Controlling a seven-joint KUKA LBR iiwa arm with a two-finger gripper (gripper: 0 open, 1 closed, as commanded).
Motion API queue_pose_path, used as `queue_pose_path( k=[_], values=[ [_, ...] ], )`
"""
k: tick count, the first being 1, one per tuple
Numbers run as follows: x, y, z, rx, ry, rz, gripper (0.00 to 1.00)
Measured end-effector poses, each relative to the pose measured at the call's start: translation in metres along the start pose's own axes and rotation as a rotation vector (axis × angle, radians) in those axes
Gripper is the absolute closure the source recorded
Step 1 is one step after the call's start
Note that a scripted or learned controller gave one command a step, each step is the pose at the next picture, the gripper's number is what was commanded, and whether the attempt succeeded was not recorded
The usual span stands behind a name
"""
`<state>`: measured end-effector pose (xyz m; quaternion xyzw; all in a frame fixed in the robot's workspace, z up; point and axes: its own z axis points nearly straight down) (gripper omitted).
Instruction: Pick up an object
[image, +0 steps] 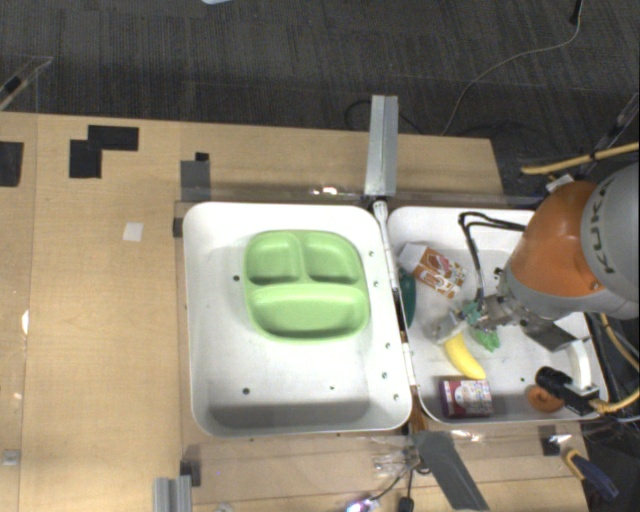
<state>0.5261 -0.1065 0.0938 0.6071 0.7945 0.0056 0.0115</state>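
Camera view: "KU" on arm (590, 250); gripper (483, 318) near banana (463, 356), grip perhaps unreadable.

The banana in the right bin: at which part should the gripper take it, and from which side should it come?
Probably at the middle of the banana, coming straight down from above. It lies flat on the floor of the right bin, slanted, so the fingers should close across its narrow width. The gripper and a green item crowd its upper end.
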Motion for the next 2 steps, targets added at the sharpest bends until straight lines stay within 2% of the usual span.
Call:
queue_pose_path(
  k=[1, 2],
  values=[
    [-0.002, 0.003, -0.014, -0.009, -0.006, 0.000, 1.00],
    [0.048, 0.086, -0.091, 0.017, 0.010, -0.042, 1.00]
  ],
)
